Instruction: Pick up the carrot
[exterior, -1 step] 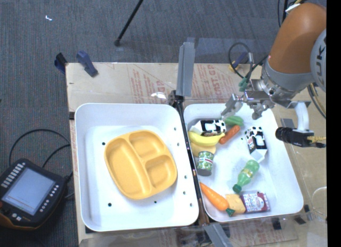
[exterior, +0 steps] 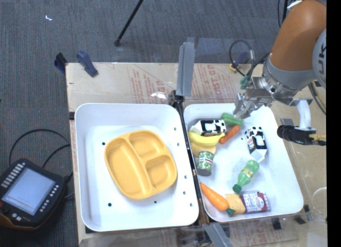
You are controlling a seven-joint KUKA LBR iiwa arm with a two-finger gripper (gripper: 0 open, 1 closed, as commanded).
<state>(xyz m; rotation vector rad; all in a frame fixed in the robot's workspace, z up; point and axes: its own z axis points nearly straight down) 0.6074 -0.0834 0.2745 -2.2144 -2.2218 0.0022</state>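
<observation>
Pincer (exterior: 242, 107) hovers over the right bin's (exterior: 287, 155) far edge; its state cannot be told. Carrot (exterior: 214, 197) lies near the bin's front edge.

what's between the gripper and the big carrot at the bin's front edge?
In the camera view, the gripper sits at the right bin's back edge. Toward the carrot lie a small carrot, a banana, and a small can.

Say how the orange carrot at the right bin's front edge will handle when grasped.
The tapered orange toy carrot looks like smooth, stiff plastic, so probably light and slippery. Its round body may roll if nudged. It lies close to the white bin wall, which could crowd one finger.
</observation>
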